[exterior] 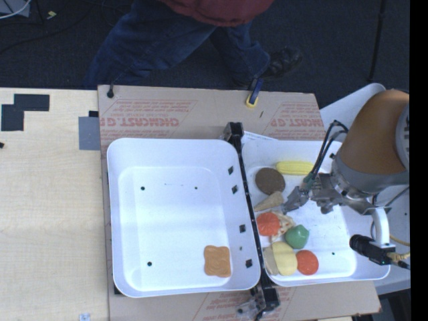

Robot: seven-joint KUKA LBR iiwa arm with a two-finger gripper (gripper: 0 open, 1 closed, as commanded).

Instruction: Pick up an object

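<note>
Two shallow white bins were seen side by side on a sheet of cardboard (200, 112) laid over the table (47, 199). In the left bin (127, 172), a single tan waffle-shaped piece (217, 260) was found near the lower right corner, at about five o'clock from the bin's middle.

The right bin (334, 259) was crowded with toy foods. A yellow corn cob (295, 168) was placed toward twelve o'clock, with a brown round piece (269, 179) just beside it at about eight o'clock from the cob. A tan wedge (269, 202) was laid below the brown piece. Further down, a red tomato-like piece (268, 224) was seen touching a pizza slice (283, 223), and a green piece (297, 235) was set at four o'clock from these. At the bin's six o'clock edge, a pale yellow piece (284, 258) and a red-orange ball (307, 262) were lying next to each other.

The grey arm, with its orange band (376, 136), was reached in from three o'clock. The gripper (294, 199) was held low over the right bin, just beside the tan wedge and above the pizza slice. Its dark fingers were seen slightly spread, and nothing was shown between them.

A person in blue trousers (154, 32) was standing at twelve o'clock beyond the table.
</note>
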